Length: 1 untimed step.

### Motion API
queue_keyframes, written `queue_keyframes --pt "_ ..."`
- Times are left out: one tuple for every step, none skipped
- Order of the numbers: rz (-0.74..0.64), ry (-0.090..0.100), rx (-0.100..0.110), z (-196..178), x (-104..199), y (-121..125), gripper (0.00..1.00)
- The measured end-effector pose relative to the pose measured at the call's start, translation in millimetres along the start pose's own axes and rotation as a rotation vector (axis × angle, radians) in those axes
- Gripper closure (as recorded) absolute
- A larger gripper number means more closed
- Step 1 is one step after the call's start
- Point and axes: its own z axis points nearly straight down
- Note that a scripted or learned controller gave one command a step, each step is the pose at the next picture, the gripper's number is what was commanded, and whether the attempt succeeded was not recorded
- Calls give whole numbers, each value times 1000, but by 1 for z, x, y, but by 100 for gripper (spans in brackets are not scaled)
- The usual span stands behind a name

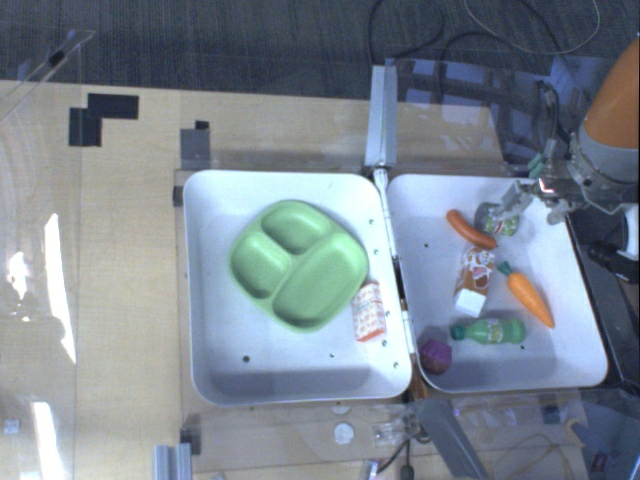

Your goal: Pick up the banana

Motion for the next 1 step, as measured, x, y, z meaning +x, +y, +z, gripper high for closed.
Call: queue_keyframes --pt "-74 -1 -4 116 13 11 0"
